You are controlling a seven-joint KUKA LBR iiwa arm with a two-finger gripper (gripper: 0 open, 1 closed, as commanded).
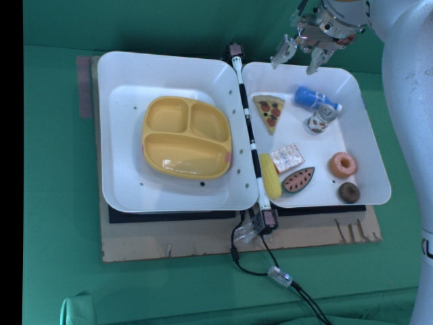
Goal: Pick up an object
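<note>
Gripper point(302, 54) fingers spread and holding nothing, the grey arm point(406, 80) hangs above the far rim of the right bin point(369, 124), reaching in from the right.

Left to right across the bench: the left bin point(122, 80) carries a yellow divided plate point(186, 137), lying flat near its middle. A black-and-white divider rail point(247, 124) runs between the two bins. Just past it, in the right bin, a pizza slice point(269, 112) lies flat with its point toward the camera; nearer the front edge sit a corn cob point(270, 175), a small red-and-white packet point(287, 158) and a watermelon slice point(298, 180). Farther right, a blue bottle point(313, 99) lies on its side, touching or nearly touching a small tin can point(322, 118) that stands tilted beside it. A pink-iced doughnut point(342, 164) and a chocolate doughnut point(349, 192) sit near the right wall.

Nearest the open fingers is the blue bottle, a little toward the camera and slightly right of them. It appears a light, stiff toy, probably smooth plastic and apt to roll; a grasp across its round body at mid-length looks surest, though the can crowding one end leaves little room for a finger there. The pizza slice, lower and left of the gripper, lies too flat to offer much edge.
</note>
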